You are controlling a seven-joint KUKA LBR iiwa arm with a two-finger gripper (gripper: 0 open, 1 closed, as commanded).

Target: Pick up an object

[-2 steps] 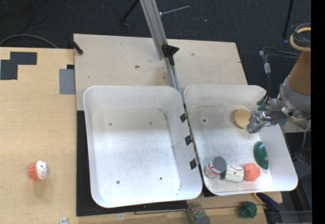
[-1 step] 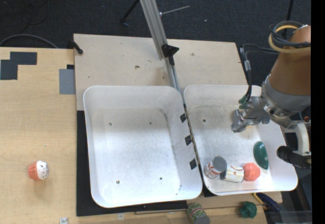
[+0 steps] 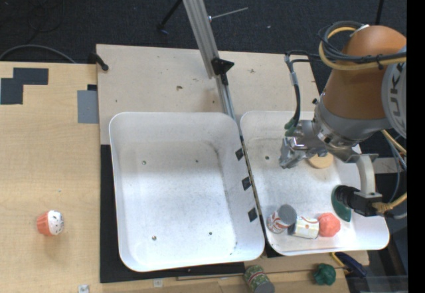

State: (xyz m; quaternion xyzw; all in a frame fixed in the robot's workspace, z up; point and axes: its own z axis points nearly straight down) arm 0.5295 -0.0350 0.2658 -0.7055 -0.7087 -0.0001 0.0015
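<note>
Bench [image 3: 46, 152] with two white bins [image 3: 179, 192]

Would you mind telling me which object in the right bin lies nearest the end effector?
The tan round piece, just right of the end effector; the grey, white and red objects cluster at the bin's front edge.

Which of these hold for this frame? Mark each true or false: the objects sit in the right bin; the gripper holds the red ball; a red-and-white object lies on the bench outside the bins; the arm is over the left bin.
1. Objects sit in the right bin: true.
2. The gripper holds the red ball: false; the ball lies apart, near the bin's front edge.
3. A red-and-white object lies outside the bins: true.
4. The arm is over the left bin: false; it is over the right bin.
</note>
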